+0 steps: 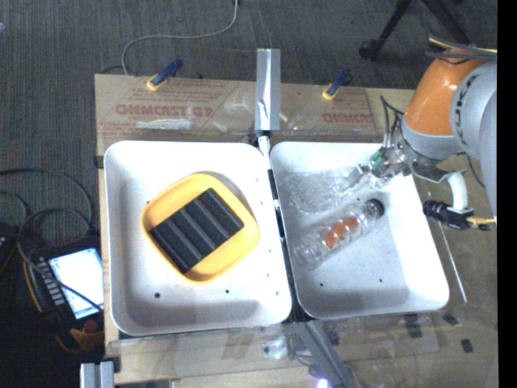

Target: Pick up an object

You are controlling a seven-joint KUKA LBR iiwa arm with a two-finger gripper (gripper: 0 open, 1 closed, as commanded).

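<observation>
A yellow pad with a black ribbed top [202, 226] lies in the middle of the left bin [133, 301]. In the right bin [404, 281] a clear plastic bottle with orange contents [339, 231] lies slanted, its cap toward the upper right. A crumpled clear plastic wrapper [317, 187] lies just above the bottle. My gripper [378, 165] hangs low over the right bin's far right corner, at the wrapper's right end and just above the bottle's cap. The view is too small to tell whether it touches the wrapper.
The arm's orange band [436, 107] and grey wrist come in from the right, over the right bin's rim. A metal post [267, 95] stands behind the wall between the bins. Two clamps [166, 73] hold the cardboard backing. A tablet [73, 277] lies on the floor at left.
</observation>
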